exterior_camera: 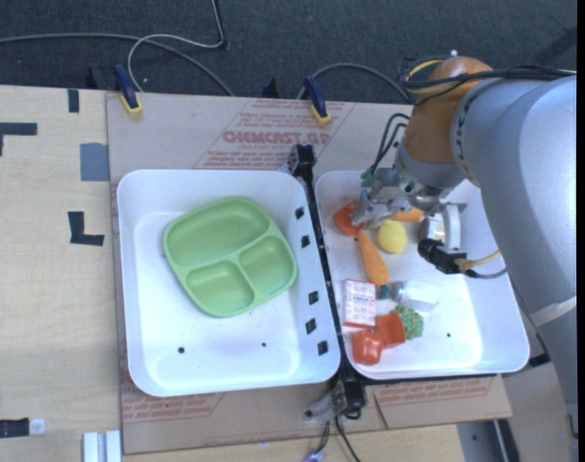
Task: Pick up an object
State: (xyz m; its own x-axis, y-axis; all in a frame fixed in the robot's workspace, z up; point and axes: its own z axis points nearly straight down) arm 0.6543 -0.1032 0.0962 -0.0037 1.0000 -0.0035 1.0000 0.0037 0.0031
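Grey arm (504,142) reaches in from right, gripper (381,212) low in right bin (485,345), over toy food at bin's upper left. Yellow lemon (393,238) just below it, orange carrot (372,258) beside, red piece (346,219) on left. Cannot tell whether claw is wide, narrow or holding anything. Looks like reach-and-descend step, grasp unconfirmed. Next move calls for closing on one item, then straight lift. Green tray (230,255) sits in left bin (158,354).

Bulky grey arm (523,171); orange band (437,128); black cables.
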